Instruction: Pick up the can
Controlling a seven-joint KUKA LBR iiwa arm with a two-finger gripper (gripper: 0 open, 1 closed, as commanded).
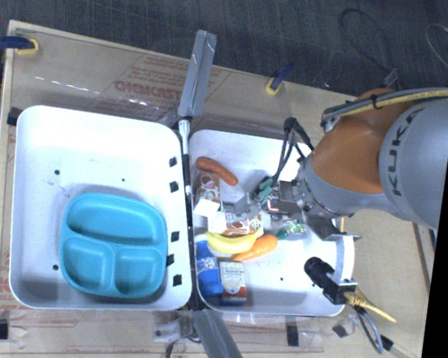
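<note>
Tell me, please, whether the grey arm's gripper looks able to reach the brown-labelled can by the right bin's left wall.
Probably yes: the gripper hangs right of the brown-labelled can, whose top lies uncovered, though a red sausage and yellow banana crowd it.

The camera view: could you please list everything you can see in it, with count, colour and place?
Bins: two, white, side by side on the bench.
Tray: one, blue, three compartments, left bin.
Sausage: one, red-brown, right bin, far left part.
Banana: one, yellow, right bin, middle.
Carrot: one, orange, touching the banana.
Can: one, blue, right bin, near left corner.
Carton: one, small, printed, beside the can.
Arm: one, grey with orange band, reaching from the right.
Gripper: one, over the right bin's middle.
</note>
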